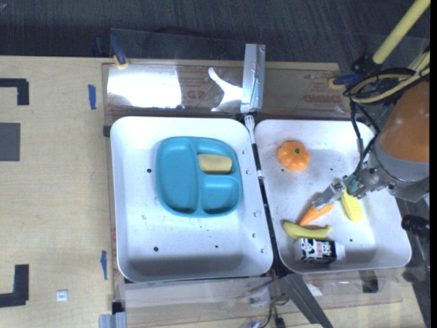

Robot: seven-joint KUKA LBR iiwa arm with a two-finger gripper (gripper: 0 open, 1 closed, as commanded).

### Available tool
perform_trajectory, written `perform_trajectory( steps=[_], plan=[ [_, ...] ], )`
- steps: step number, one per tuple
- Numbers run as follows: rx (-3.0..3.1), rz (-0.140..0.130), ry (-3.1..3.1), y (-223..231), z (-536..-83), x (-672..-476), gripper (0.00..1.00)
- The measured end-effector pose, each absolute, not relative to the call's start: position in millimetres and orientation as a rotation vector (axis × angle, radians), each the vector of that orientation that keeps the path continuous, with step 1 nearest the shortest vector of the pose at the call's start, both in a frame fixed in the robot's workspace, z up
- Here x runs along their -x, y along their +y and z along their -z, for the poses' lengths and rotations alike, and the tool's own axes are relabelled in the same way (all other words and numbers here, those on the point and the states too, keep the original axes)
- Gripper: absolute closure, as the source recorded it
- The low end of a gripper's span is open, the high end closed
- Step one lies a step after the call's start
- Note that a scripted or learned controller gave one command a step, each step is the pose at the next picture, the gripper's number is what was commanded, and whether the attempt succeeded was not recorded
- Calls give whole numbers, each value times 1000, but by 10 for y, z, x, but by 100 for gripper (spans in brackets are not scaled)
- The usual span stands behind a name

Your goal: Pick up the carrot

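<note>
From above, the claw [334, 192] is down in the right bin [389, 251], its tips touching the top end of the carrot [315, 214]. I cannot tell if it pinches. The carrot lies flat, not lifted yet; a banana [305, 230] sits just below.

Two white bins sit on a pale wood-grain table [48, 217] marked with black and blue tape. The left bin [136, 238] carries a light blue divided plate [181, 176] with a yellow food piece [214, 163] in one compartment. In the right bin [389, 244] lie an orange pumpkin [293, 155], an orange carrot [315, 214], a yellow banana [306, 230], yellow corn [352, 206] and a black-and-white patterned box [317, 249]. The arm [410, 132] shows an orange band.
</note>
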State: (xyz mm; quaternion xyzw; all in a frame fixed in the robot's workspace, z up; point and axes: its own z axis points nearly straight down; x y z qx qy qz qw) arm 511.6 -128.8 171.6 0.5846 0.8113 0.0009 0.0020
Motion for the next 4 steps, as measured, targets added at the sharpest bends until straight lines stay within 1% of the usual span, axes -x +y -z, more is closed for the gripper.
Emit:
perform_trajectory(
  steps=[1,2,3,4],
  plan=[
    [-1833,-4,2541,-1297,-1816,-5126,100],
    [-1834,-4,2541,-1298,-1812,-5124,0],
    [-1543,-13,2710,-1265,-1016,-4900,0],
    [-1577,-2,2711,-1512,-1190,-5313,0]
  ],
)
